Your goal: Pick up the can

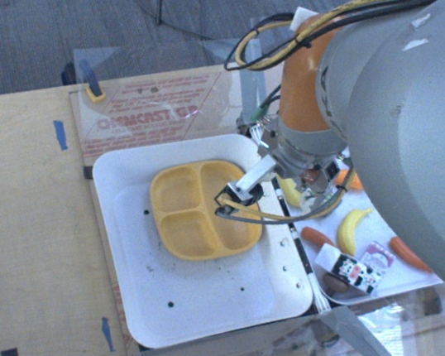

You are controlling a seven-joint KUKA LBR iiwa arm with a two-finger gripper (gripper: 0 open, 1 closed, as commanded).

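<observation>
Arm (395, 104) is being held over the edge of the bin (200, 302) bearing the yellow plate (202, 210). Jaws are being hidden: state cannot be told, nor the can's axis.

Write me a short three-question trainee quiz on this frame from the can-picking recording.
1. True or false: the yellow divided plate lies in the bin on the view's left.
2. Which fruit lies in the bin on the view's right? A) apple B) banana C) grapes
3. Fill in: the band on the grey arm is ___ in colour.

Key: 1 true; 2 B; 3 orange.
</observation>
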